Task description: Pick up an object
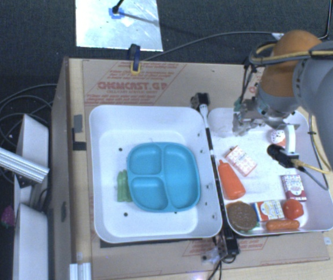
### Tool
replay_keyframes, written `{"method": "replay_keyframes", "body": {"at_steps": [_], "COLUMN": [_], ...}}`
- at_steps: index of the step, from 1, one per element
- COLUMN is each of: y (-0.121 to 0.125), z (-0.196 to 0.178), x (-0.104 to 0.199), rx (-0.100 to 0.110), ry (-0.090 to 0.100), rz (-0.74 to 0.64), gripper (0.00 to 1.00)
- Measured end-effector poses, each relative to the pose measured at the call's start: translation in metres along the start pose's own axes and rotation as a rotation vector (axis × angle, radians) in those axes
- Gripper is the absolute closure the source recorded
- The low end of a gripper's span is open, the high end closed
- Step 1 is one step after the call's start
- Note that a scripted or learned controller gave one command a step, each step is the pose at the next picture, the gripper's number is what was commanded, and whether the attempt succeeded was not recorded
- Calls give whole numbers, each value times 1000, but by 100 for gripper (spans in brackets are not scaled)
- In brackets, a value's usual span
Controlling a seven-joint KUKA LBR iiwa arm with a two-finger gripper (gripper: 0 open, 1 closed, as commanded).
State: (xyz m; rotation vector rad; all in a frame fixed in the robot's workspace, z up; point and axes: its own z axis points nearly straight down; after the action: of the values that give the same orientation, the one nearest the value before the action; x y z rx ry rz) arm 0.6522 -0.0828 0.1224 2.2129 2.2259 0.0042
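My gripper (242, 124) hangs over the far end of the right bin (324, 217), above bare white floor. Nothing shows between its fingers. Below it in that bin lie a small red-and-white box (240, 160), an orange bottle (231, 179), a brown round patty (243, 214), a red-and-white packet (270, 209), a red tomato (293, 208), an orange sausage (283, 225) and a red carton (294, 186). A small white egg-like thing (277, 137) lies just right of the gripper.
The left bin (102, 156) holds a blue divided plate (162, 175) with a green piece (122, 186) at its left side. A divider rail (212, 156) runs between the bins. Cardboard (155, 80) lies under both.
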Motion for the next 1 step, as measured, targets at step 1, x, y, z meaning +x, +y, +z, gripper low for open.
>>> {"method": "replay_keyframes", "body": {"at_steps": [1], "y": [1], "z": [-11], "x": [0], "rx": [-3], "ry": [0], "rz": [-2], "gripper": [100]}}
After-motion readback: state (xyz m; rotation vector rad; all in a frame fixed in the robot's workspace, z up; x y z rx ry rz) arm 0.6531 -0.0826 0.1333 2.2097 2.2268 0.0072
